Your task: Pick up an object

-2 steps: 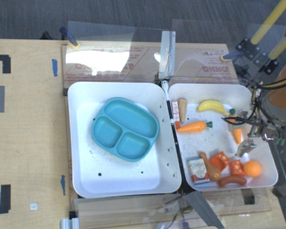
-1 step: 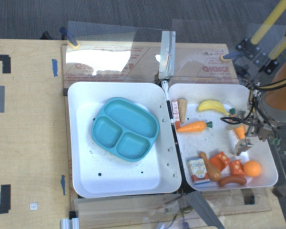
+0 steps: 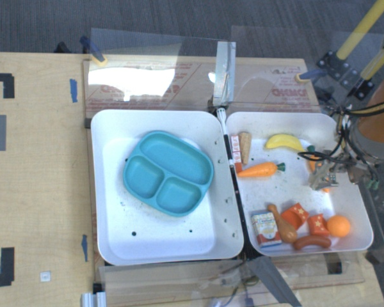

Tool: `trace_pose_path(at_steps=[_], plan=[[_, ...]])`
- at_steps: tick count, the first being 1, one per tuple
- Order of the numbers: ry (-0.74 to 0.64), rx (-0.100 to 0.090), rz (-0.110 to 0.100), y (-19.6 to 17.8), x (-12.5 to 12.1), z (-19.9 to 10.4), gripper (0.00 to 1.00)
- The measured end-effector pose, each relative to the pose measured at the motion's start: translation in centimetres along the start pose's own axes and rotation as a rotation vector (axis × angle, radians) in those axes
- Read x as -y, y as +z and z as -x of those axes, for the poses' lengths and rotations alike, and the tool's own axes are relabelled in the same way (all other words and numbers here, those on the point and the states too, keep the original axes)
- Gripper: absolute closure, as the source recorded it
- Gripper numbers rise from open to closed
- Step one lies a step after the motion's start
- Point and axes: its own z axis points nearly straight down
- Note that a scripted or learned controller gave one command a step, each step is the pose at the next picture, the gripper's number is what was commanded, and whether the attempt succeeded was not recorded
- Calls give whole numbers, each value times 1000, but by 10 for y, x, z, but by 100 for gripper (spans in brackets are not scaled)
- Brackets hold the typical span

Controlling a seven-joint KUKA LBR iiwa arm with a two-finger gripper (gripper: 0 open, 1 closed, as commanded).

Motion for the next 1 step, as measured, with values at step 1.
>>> trace_pose_path(at_steps=[1], plan=[[-5, -13, 5, -7, -8, 79, 100]])
